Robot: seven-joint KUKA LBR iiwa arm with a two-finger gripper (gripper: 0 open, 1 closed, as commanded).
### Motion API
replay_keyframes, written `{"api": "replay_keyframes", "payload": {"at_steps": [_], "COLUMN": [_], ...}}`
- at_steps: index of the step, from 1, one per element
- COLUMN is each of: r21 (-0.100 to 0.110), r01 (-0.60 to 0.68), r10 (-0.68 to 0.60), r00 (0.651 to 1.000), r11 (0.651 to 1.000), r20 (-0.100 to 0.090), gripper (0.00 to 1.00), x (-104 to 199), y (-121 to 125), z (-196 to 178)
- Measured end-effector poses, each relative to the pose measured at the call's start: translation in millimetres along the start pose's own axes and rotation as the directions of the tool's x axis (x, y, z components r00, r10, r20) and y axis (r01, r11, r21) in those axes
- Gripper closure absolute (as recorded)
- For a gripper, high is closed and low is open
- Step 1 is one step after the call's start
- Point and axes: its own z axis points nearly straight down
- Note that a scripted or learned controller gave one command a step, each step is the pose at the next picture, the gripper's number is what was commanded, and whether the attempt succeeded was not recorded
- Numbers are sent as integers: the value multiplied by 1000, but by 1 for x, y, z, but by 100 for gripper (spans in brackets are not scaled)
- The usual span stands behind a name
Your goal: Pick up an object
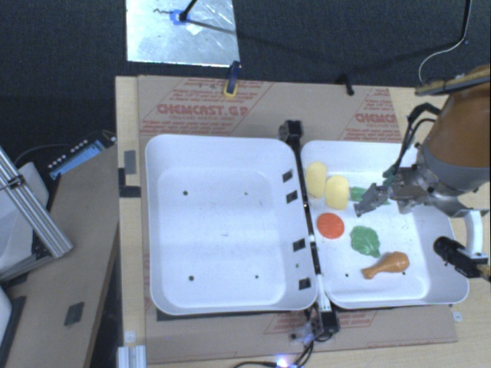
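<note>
Nearest the camera: drumstick (386, 264) in the right bin (441, 288), lying close to that bin's near rim, long axis running left-right with a slight tilt, thin bone end pointing left and nearer, fat end right and farther. Just beyond it, green leafy piece (365, 240); left of that, flat red disc (331, 225). Farther back, two pale yellow lumps (327, 185) side by side, touching. Left bin (165, 159) alongside on the tabletop (192, 102).

Claw (370, 200) reaching in from the right over the right bin, tip pointing left, sitting just right of the yellow lumps and just beyond the green piece. Whether released or clenched: cannot tell, dark tip too blurred. Nothing visibly gripped.

Likely target by closeness: right-hand yellow lump, immediately left of the claw tip, rounded, its long axis running roughly near-far. Green piece almost as close, on the near side. Drumstick well nearer the camera, needing a grip across its left-right axis.
</note>
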Motion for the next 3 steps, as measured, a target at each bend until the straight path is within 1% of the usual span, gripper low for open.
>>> {"api": "replay_keyframes", "payload": {"at_steps": [1, 2, 3], "r21": [4, -1, -9], "r01": [15, 1, 7], "r10": [-15, -1, -7], "r00": [1000, 1000, 1000], "r11": [1000, 1000, 1000], "r20": [-6, -1, -2], "gripper": [0, 100, 100], "x": [138, 129, 192], "y": [27, 28, 88], "z": [55, 41, -6]}}
